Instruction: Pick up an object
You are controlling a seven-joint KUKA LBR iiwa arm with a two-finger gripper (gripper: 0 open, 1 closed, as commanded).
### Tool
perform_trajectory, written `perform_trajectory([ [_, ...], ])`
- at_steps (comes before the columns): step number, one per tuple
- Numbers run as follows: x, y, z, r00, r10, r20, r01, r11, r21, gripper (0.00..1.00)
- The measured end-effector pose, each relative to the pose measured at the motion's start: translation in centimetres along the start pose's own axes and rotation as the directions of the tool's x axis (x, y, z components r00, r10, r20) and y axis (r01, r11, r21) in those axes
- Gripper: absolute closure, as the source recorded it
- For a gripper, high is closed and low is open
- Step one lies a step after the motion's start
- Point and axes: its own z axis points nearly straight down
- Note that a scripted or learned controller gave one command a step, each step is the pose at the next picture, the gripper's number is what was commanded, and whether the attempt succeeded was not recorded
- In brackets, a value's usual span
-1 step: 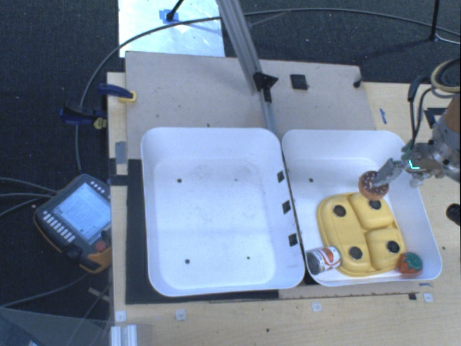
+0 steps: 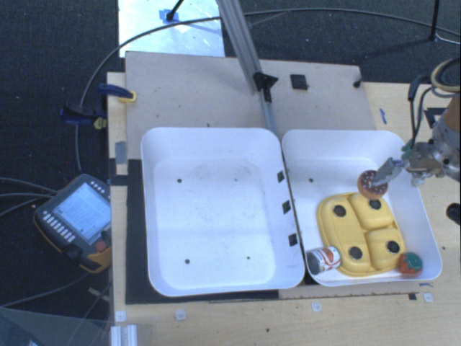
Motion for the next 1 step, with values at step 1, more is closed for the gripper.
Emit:
perform_trajectory([
  [1, -0.63, -0.13, 4.35, 1.000, 0.003, 0.001, -0.003, 1.000, 0.002, 0.00],
])
